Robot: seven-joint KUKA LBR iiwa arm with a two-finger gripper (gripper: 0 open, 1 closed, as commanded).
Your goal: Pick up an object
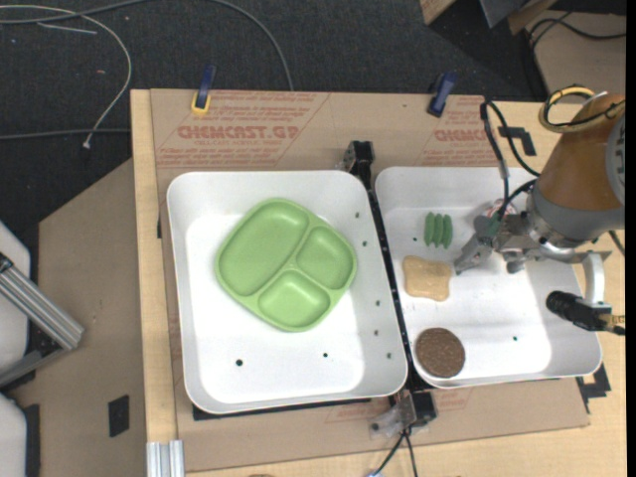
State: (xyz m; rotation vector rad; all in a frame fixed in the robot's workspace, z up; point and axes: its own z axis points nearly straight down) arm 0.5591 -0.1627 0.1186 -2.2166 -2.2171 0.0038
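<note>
Three objects lie in the right bin [517, 341]: a green ridged piece [437, 230] at the back left, a tan bread-like slab [427, 278] just in front of it, and a round brown disc [439, 352] at the front left corner. My gripper [489, 259] hangs over the middle of this bin, to the right of the tan slab and the green piece. It is open, with nothing between its fingers [465, 258]. The arm's orange band [581, 167] is above the bin's right side.
The left bin [199, 356] holds a light green divided plate [286, 263]. A black divider [383, 266] runs between the bins. Cables [512, 142] trail near the right bin's back edge. A black fitting [576, 309] sticks out at the right rim.
</note>
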